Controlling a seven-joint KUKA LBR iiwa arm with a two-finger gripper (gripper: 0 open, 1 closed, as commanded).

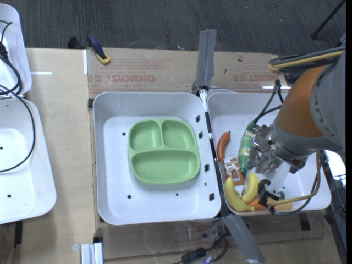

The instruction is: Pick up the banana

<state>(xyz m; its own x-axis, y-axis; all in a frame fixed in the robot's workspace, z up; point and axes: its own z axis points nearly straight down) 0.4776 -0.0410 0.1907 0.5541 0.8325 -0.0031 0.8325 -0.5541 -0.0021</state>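
End effector (257,168) low in right bin (220,106), directly above banana (241,194). Finger state: cannot tell. Banana lies just below end effector, against bin's near wall; hot dog (221,146) left. Positioned for descent grasp.

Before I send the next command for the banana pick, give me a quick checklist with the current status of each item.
1. Banana located: ok. It lies at the near edge of the right bin.
2. Gripper positioned over the banana: ok. It sits just above the fruit's upper end.
3. Banana between the fingers: cannot tell. The wrist hides the contact.
4. Neighbours crowding the pick: not ok. An orange sausage-shaped toy, a green packet and a small carton lie close by.
5. Cables clear: cannot tell. A yellow cable loops right beside the banana.
6. Green divided plate out of the way: ok. It is in the left bin.
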